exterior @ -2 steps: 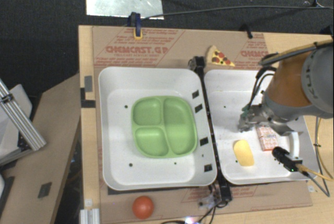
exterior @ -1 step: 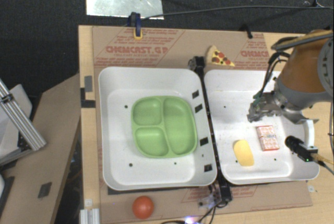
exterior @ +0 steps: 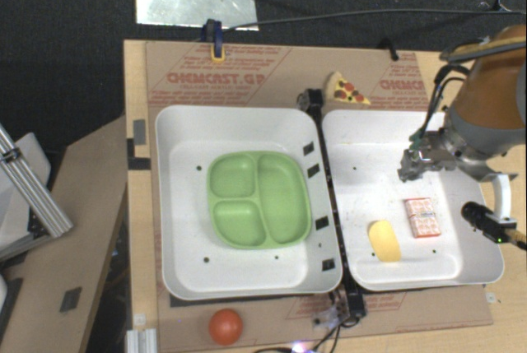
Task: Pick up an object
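the brown board (exterior: 247,67) under the bins carries red print reading "chemcast gp", once at the far left and again, partly cut off, at the far right. the small red-and-white box (exterior: 421,217) has print on its face, too small to read.

two white bins sit side by side, touching along a seam with black clips. the left bin (exterior: 177,178) holds a green divided tray (exterior: 258,198), lying flat near the middle with bare white floor all round it. the right bin (exterior: 469,265) holds the red-and-white box toward its right side and a yellow rounded object (exterior: 384,240) just to the near left of it, close to the near wall; the two lie near each other but apart. the far and left parts of this bin's floor are open.

the gripper (exterior: 412,164) hangs over the right bin, on the far side of the box and apart from it, with nothing seen between its fingers; whether it is spread or closed cannot be told from this angle. the grey arm with its orange band (exterior: 494,88) enters from the right.

outside the bins, a toy pizza slice (exterior: 347,89) rests on the board just beyond the seam, an orange-red ball (exterior: 226,326) lies on the near side of the left bin, and a blue clamp (exterior: 214,36) grips the board's far edge.
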Controlling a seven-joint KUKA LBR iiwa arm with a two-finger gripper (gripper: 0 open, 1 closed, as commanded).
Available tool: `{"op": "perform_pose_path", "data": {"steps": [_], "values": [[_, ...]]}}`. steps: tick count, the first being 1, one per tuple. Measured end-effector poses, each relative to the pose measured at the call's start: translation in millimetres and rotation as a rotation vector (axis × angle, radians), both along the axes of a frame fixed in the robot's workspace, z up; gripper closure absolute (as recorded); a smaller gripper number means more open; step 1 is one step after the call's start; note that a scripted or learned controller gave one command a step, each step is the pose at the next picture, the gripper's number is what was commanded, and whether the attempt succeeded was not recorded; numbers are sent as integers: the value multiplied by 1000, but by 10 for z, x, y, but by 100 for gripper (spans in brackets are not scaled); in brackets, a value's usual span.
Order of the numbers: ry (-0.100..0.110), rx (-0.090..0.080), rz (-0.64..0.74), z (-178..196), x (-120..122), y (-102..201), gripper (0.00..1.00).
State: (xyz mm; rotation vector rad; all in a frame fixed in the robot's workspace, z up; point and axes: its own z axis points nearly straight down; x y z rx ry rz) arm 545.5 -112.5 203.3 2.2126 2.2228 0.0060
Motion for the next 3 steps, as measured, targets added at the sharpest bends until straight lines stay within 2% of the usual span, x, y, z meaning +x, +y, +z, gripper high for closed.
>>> {"op": "perform_pose_path", "data": {"steps": [1, 3], "values": [[1, 0, 0, 276, 14, -1, 100], [6, 3, 5, 120, -192, 1164, 100]]}}
